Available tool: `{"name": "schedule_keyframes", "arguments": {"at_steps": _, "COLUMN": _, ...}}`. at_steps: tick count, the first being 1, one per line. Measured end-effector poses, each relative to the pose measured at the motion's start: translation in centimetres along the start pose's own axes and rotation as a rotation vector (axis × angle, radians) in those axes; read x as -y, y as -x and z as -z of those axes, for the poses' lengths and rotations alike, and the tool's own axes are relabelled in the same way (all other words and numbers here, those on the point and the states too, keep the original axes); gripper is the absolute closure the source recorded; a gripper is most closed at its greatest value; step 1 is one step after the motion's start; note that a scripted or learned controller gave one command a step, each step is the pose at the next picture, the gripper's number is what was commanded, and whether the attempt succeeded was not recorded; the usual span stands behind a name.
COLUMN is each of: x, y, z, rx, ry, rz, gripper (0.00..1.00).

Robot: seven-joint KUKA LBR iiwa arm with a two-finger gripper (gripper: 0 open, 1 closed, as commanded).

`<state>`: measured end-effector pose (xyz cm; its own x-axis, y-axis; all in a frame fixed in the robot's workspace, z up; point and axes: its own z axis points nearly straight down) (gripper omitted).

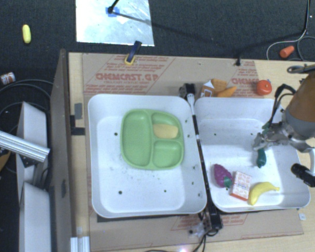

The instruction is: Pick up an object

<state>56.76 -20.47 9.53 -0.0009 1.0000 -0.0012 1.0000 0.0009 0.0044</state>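
- The fingers hung at about 3 o'clock in the right bin, over a small teal object. The teal piece sat at or just under their tips; I could not tell whether they were spread or pinching it.
- The teal object was the nearest candidate. It looked like a small, light plastic toy, probably stiff and a bit slick, and narrow enough to take across its short width near the middle.
- Toward 7 o'clock from the fingers lay a purple toy, a small red-and-white box just beside it, and a yellow banana touching or nearly touching the box.
- The banana seemed light and rigid; its curved, smooth skin could slip, so a hold across the thick middle would suit best.
- The box would likely be easier, with flat sides.
- The left bin held a green divided plate with a yellow item in its upper right compartment.
- At 12 o'clock beyond the right bin, orange toys rested on the table.
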Motion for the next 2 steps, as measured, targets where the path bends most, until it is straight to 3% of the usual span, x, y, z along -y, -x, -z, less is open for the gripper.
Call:
{"name": "schedule_keyframes", "arguments": {"at_steps": 1, "x": 1.2, "y": -2.1, "z": 8.2, "rx": 0.000, "ry": 0.000, "rz": 0.004, "gripper": 1.00}}
{"name": "schedule_keyframes", "arguments": {"at_steps": 2, "x": -6.3, "y": -6.6, "z": 9.2, "rx": 0.000, "ry": 0.005, "rz": 0.010, "gripper": 1.00}}
